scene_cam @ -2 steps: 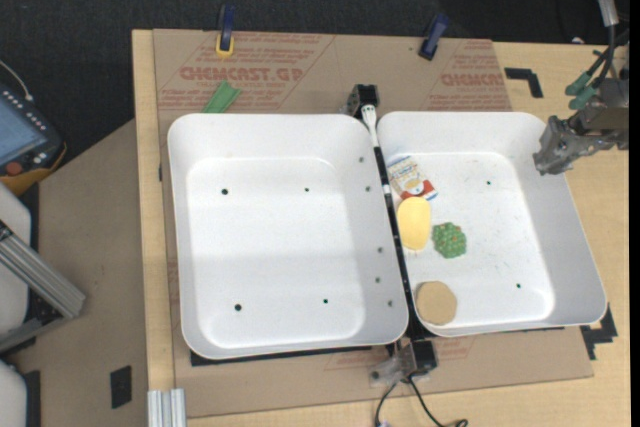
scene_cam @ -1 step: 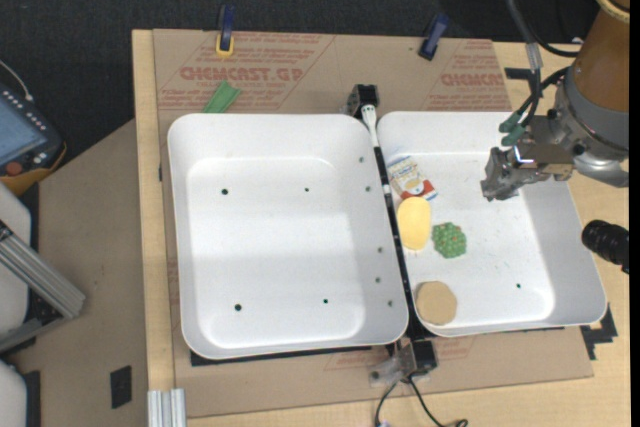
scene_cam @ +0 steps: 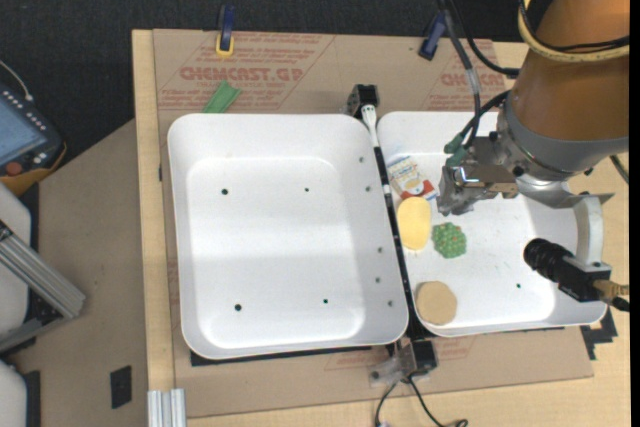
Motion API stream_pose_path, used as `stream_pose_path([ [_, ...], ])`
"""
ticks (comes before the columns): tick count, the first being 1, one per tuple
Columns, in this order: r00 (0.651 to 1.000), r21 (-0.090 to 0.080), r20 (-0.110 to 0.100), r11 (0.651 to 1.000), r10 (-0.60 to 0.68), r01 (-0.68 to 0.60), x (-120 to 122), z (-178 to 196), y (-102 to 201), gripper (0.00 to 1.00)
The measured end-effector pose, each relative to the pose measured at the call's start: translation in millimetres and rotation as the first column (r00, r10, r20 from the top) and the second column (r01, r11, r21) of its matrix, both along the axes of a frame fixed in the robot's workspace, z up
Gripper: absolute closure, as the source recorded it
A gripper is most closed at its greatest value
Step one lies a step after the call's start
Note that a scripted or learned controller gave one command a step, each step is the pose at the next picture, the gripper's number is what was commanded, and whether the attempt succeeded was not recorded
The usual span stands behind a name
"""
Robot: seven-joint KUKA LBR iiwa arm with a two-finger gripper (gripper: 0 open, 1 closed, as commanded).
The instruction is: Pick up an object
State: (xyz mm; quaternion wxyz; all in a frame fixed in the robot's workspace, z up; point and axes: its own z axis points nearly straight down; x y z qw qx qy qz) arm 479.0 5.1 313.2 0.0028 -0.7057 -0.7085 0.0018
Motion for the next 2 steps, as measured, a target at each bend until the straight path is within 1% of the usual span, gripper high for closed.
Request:
stream_pose_path([
  [1,1.000,-0.001,0.011,1.000,0.001,-0.001,27.0,5.4,45.6,1.00],
  [2,1.000,0.000,0.015,1.000,0.000,0.000,56.8,57.8,93.1,1.00],
])
